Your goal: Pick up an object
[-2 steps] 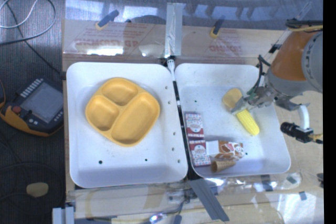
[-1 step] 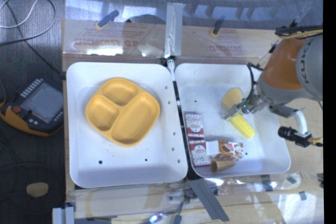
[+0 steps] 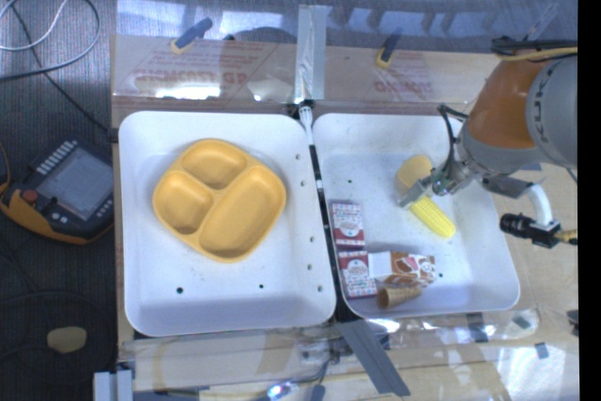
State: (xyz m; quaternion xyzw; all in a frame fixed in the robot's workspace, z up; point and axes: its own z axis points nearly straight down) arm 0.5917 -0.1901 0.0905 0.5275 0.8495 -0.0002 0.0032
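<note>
Gripper point(image 3: 424, 190), finger spacing impossible to tell, touches the corn cob point(image 3: 434, 216); a yellow round piece point(image 3: 414, 171) lies just beside.

My two shallow white bins point(image 3: 225, 310) looked like smooth moulded plastic with a soft sheen. In the left bin, the yellow three-compartment plate point(image 3: 219, 198) was matt plastic. Right of that plate, in the other bin, the red and white carton point(image 3: 348, 249) looked like printed card, the yellow corn cob point(image 3: 433, 217) was bumpy, and the rounded yellow piece point(image 3: 414, 171) was smooth. My orange wrist band point(image 3: 502, 113) was glossy.
</note>
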